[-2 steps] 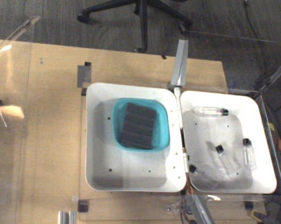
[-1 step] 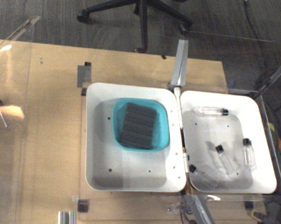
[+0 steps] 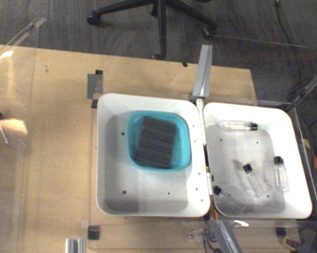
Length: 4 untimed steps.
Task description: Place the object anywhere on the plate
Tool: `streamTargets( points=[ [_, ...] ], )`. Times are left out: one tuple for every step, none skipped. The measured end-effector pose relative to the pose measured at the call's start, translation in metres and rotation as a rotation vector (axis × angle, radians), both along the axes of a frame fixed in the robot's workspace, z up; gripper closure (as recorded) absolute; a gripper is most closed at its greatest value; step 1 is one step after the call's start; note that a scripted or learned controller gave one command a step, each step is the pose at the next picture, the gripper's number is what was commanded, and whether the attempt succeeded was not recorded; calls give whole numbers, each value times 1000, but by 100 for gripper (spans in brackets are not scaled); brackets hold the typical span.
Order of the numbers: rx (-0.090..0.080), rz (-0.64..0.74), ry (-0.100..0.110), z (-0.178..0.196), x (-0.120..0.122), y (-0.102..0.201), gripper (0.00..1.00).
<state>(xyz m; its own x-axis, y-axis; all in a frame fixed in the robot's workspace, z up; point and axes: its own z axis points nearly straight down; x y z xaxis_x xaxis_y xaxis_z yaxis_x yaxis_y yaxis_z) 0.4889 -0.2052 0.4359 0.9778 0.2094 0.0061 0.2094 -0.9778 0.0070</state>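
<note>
A teal square plate (image 3: pixel 184 150) sits in the upper part of the left bin (image 3: pixel 108 189). On it lies a dark grey ribbed block (image 3: pixel 156 143), flat and slightly turned, covering most of the plate's middle.
The right bin (image 3: pixel 297 203) holds several clear plastic vials with black caps: one near the back (image 3: pixel 237 125), one at the right (image 3: pixel 279 173), one near the middle (image 3: pixel 253 180). A metal post (image 3: pixel 203 70) stands behind the bins. Chair legs (image 3: pixel 158 13) cross the floor beyond the bench.
</note>
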Motion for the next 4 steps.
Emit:
streamTargets(
  points=[
    [0,0,0,0,0,0,0],
    [5,-7,5,-90,-1,0,0],
    [-1,-2,-6,1,11,0,0],
    [0,-5,-3,0,0,-1,0]
  ],
)
